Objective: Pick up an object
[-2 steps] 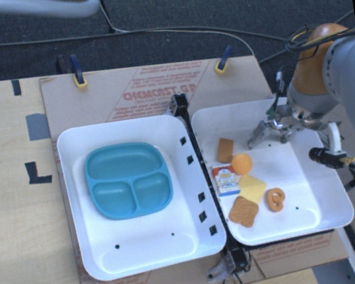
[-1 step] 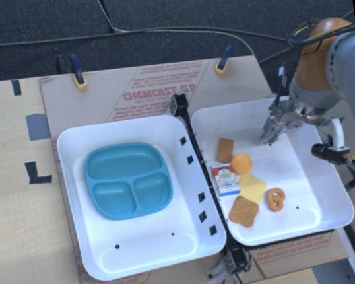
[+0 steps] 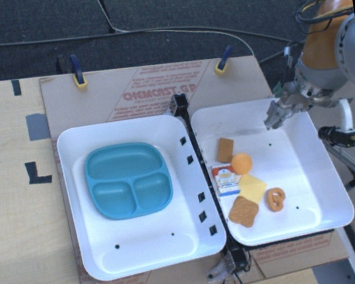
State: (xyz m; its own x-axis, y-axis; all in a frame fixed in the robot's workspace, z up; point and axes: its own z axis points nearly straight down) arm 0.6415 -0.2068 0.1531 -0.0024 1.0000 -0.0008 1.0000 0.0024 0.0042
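I see the gripper [image 3: 274,120] over the right bin's [image 3: 317,182] smooth white floor. Its finger state I cannot tell. A round orange ball [image 3: 241,163] lies well apart.

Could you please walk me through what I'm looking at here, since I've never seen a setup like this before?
Certainly. This is one picture from a camera fixed above a workbench, looking down at a slant. The grey machine with the orange band at the right is a robot arm; its gripper, a two-finger claw, hangs over the far right corner of the right bin, with nothing visible between its fingers. Its job is to pick something up.

Two shallow white bins sit side by side. The left bin holds a blue divided plate. The right bin holds small toy-like items grouped near its left side: a brown block, an orange ball, a small printed packet, a yellow slice, a toast-like piece and a small orange ring.
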